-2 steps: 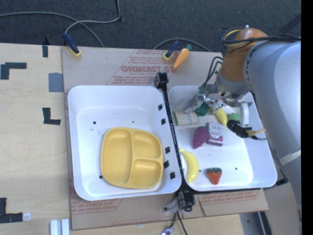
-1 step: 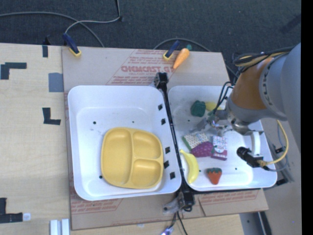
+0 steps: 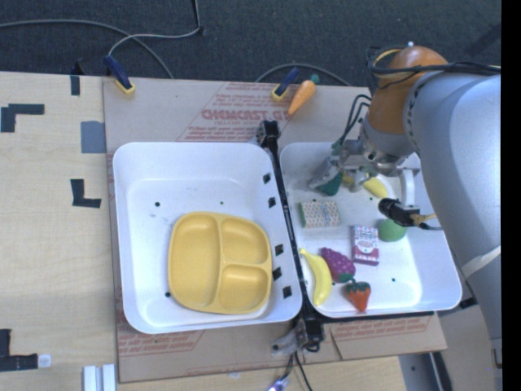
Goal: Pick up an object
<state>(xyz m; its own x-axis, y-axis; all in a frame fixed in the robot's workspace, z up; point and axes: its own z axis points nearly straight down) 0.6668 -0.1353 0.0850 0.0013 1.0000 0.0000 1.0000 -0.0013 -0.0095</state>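
The gripper (image 3: 340,172) is low in the right bin (image 3: 423,287), at its 11 o'clock corner, over a dark green object (image 3: 330,185). Whether the gripper is wide, narrow or holding cannot be told. A yellow piece (image 3: 374,187) lies just beside the green object at 3 o'clock, and a patterned card (image 3: 318,213) lies near at 6 o'clock. Recommended procedure: centre over the green object alone, keep clear of the bin wall, close fully, then lift straight up. The yellow tray (image 3: 220,261) occupies the left bin (image 3: 134,218).

Floor: dark grey carpet (image 3: 98,6), thin cables across it.
Bench: pale wooden top (image 3: 49,243) with brown cardboard sheet (image 3: 203,116).
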